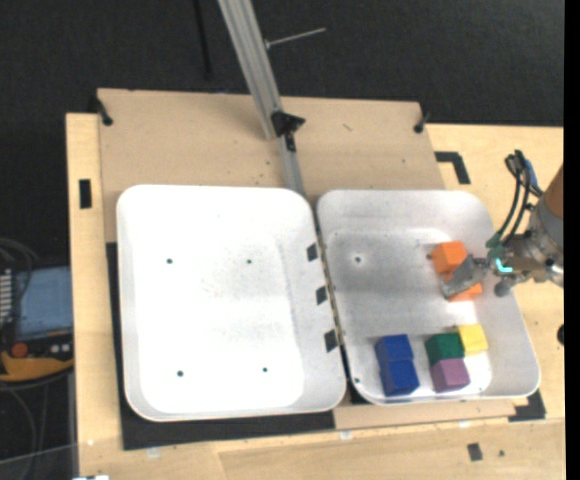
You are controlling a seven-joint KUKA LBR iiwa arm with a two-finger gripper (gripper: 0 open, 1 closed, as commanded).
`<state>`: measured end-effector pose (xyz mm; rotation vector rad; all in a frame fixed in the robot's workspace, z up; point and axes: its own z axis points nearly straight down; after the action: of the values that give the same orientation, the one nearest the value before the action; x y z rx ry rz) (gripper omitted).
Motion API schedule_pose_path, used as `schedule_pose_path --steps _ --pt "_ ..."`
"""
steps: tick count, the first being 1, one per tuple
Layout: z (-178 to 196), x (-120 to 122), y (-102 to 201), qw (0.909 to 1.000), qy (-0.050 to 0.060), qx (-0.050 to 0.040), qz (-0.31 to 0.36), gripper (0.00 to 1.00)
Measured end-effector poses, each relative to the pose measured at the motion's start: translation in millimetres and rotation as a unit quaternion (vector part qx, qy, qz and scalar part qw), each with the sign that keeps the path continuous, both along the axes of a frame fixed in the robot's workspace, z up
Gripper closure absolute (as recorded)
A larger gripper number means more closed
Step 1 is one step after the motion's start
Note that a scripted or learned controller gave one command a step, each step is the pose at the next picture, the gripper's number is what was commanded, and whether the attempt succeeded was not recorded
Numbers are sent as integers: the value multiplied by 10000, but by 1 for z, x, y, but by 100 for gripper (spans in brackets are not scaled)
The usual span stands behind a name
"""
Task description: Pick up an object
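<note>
Two shallow white bins side by side on the bench; left bin [220, 298] bare of objs, right bin [390, 238] has all the blocks. Arm comes in from the right edge, gripper [475, 276] low over the right bin's far-right part, w/ a small orange block [449, 256] just beside it and what looks like a grey-and-orange piece [462, 289] right under the tip. Can't tell if the pincer is apart or together, too small and blurred, and can't tell whether anything sits between it. Near the front wall: blue rectangular block [397, 364], green cube [444, 348], yellow cube [472, 339], purple cube [451, 374], the last three touching in a cluster.

Step in hand, prob: reach/descent onto the orange block, i.e. pre-grasp or at grasp. Next move calls for centring on the block, closing firmly, then a straight lift clear of the bin wall. Block is close to the right wall, so approx. room is tight.
</note>
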<state>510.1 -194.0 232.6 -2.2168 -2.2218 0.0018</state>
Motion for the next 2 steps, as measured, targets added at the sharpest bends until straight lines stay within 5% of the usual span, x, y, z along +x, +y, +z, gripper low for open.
schedule_pose_path --steps 1,2 --pt "2 1 0 10000 -23 -9 -6 0" --pt "-40 -1 0 10000 1 -10 -21 0"
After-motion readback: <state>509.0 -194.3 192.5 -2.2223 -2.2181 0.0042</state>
